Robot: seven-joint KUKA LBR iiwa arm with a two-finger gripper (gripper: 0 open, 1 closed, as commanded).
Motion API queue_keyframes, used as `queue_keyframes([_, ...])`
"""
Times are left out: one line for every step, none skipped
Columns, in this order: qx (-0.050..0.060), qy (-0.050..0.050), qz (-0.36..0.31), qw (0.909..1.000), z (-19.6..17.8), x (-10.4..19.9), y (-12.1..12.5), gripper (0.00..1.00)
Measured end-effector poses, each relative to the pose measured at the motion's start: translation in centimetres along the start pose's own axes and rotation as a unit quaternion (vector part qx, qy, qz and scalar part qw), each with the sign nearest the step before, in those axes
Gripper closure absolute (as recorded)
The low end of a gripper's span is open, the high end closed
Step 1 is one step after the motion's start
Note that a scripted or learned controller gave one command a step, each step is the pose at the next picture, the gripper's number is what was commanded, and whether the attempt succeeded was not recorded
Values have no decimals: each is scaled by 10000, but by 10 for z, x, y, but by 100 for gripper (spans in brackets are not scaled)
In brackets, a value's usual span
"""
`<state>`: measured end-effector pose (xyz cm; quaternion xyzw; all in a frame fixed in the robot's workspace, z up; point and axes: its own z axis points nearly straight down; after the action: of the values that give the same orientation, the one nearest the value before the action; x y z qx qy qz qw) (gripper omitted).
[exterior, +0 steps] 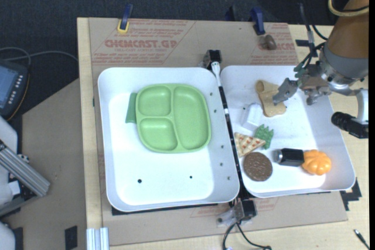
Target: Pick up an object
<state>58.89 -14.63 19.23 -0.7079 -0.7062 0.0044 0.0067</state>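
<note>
Objects for picking lie in the right-hand shallow white bin [337,143]. A tan, flat, irregular piece [268,98] sits near its upper middle, long axis running roughly up and down the view, its upper end tipped slightly left. The two-finger gripper [299,91] hangs over the bin just right of this piece, fingers spread apart, nothing between them; one grey fingertip [283,93] reaches the piece's right edge. Lower in the bin lie a small white block [253,116], a green spiky toy [264,133], a waffle-patterned wedge [248,141], a round brown disc [258,165], a black cylinder [290,156] and an orange pumpkin-shaped toy [316,162]. The left-hand white bin [117,178] holds a green three-compartment plastic tray [171,117]. Both bins rest on the brown tabletop [88,96].
</note>
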Motion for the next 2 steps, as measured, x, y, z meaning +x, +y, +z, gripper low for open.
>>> queue_keyframes([-73, -12, -14, 10000, -8, 0, 3, 0])
queue_keyframes([-58, -11, -11, 10000, 35, -3, 7, 0])
